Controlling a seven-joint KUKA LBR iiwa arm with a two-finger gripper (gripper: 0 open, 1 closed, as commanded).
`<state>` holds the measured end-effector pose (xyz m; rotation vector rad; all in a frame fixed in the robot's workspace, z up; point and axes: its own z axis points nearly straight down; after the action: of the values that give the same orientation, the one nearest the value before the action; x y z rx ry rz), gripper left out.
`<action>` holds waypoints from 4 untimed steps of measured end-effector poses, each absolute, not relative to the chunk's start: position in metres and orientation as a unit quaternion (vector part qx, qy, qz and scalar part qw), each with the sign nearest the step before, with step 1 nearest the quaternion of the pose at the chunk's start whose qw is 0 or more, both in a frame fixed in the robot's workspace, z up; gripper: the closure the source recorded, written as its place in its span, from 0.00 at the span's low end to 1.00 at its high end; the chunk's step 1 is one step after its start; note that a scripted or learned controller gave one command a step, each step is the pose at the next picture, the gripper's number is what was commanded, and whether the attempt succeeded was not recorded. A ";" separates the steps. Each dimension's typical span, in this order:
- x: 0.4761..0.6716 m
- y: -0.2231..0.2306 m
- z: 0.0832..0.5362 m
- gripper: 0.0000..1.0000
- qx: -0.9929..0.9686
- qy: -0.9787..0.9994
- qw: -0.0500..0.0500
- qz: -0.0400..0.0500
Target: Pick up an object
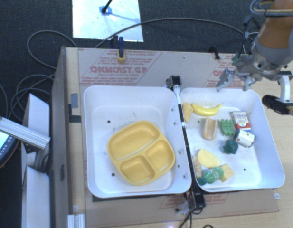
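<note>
Cardboard-topped bench [137, 68] under two white bins [96, 127], dark carpet [32, 13] beyond; fingers [221, 83] spread wide, holding nothing.

Bench [137, 65] bearing two white bins [96, 103]

The worktop [137, 65] is a brown board with red printed letters, and it fills the middle of the frame. A blue and yellow clamp [120, 49] stands at its upper edge, left of centre. In the upper left, a pale square sheet [106, 13] lies on the dark carpet [27, 13]. Thin black cables [39, 37] run over the carpet on the left. At the left edge there is a white box [34, 127].
</note>
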<state>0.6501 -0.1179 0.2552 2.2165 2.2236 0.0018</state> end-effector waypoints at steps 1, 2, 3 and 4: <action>0.590 -0.109 0.102 0.00 0.707 0.708 -0.001 -0.001; 0.571 -0.099 0.084 0.00 0.707 0.707 0.000 0.000; 0.578 -0.102 0.085 0.00 0.707 0.707 0.001 0.001; 0.578 -0.102 0.096 1.00 0.706 0.708 0.001 0.002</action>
<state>0.5783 -0.1023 0.0955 2.2174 2.2215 0.0050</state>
